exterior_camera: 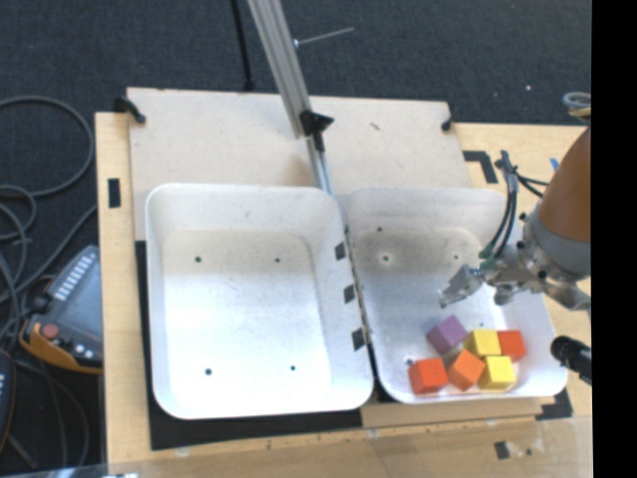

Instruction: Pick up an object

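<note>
One arm [562, 207] enters at right-centre | gripper [476, 285] over right bin [398, 217], above blocks [468, 357] | finger state: cannot tell

Two bins sit side by side on the bench [117, 267]. A cluster of blocks [468, 357] lies in the right bin [398, 217], at its near corner. The gripper [468, 285] hangs just behind them.

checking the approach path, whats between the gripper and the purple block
Only bare white floor of the right bin: the camera view shows nothing between the gripper and the purple block.
</note>
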Available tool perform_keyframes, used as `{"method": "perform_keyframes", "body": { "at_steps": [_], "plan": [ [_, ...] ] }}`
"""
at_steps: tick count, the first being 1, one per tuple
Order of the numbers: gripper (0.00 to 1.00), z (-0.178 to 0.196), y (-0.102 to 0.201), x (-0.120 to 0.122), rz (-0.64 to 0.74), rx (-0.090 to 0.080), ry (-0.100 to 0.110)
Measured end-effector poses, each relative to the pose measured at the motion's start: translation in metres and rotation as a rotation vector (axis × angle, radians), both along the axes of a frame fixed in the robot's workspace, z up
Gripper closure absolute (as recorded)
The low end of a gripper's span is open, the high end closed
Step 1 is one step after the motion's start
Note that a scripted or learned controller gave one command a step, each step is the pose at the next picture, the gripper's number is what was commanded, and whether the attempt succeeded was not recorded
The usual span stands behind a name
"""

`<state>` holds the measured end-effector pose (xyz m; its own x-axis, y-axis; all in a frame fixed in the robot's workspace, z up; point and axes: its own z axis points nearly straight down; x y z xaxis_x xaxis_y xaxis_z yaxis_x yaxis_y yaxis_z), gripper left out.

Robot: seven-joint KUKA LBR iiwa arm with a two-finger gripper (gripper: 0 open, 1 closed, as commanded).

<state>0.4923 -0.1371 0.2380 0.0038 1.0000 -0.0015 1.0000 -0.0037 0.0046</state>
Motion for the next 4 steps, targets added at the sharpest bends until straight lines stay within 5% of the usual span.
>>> {"method": "perform_keyframes", "body": {
  "at_steps": [1,2,3,4],
  "plan": [
    [0.00,-0.115,-0.008,-0.005,0.008,-0.001,-0.004],
    [1.00,-0.106,-0.009,-0.003,0.001,-0.002,-0.008],
    [1.00,-0.036,0.040,0.011,0.012,0.002,-0.004],
    [1.00,-0.041,0.127,0.026,0.000,-0.017,0.001]
  ]
}}
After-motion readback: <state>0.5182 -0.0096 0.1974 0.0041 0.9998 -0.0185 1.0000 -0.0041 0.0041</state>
